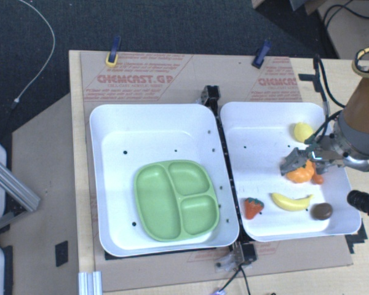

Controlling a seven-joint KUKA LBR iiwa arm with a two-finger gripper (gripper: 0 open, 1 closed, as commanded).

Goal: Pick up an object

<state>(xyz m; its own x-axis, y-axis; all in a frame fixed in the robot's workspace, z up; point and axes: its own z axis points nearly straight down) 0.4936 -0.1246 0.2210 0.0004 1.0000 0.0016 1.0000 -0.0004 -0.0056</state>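
On the counter (172,78), covered with printed brown cardboard, two shallow white plastic bins sit side by side. The left bin (111,134) holds a pale green plastic tray with three compartments (175,198), lying toward the bin's near side. The right bin (258,134) holds several toy foods: a round yellow lemon-like fruit (303,131) near the far right, an orange fruit-shaped piece (301,174) in the middle right, a yellow banana (290,201) just nearer than it, a small red strawberry with a green top (253,208) by the bin's near left side, and a brown rounded piece (321,211) beside the banana's right end. The grey arm reaches in from the right, and its tool (302,160) is low over the right bin, right at the orange fruit-shaped piece and touching or overlapping its upper edge. Whether the tool is released or clenched cannot be told from this view, nor whether it grips the orange piece.
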